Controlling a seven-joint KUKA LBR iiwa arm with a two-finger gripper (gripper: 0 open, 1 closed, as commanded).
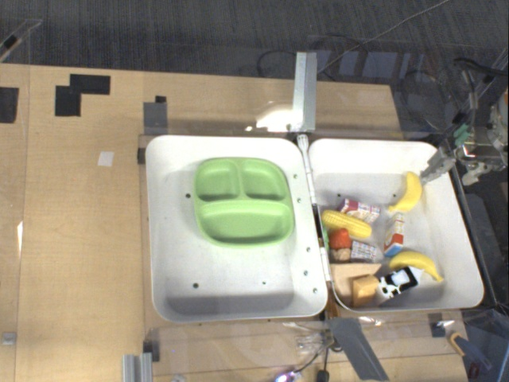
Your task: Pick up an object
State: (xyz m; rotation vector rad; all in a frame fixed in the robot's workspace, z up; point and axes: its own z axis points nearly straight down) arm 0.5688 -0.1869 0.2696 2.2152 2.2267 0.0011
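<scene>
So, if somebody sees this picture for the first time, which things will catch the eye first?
Most likely the green divided plate, lying alone in the middle of the left bin. Next, the bright clutter in the right bin: one banana near its far right corner, another banana toward the near side, with small packets and a corn cob between them. The claw hangs at the right bin's far right edge, just beside the first banana.

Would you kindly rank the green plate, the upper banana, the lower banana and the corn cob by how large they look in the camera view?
1. Green plate, by far the largest.
2. Upper banana and lower banana: they look alike, so I won't rank them.
3. Corn cob, slightly smaller, though close.
</scene>
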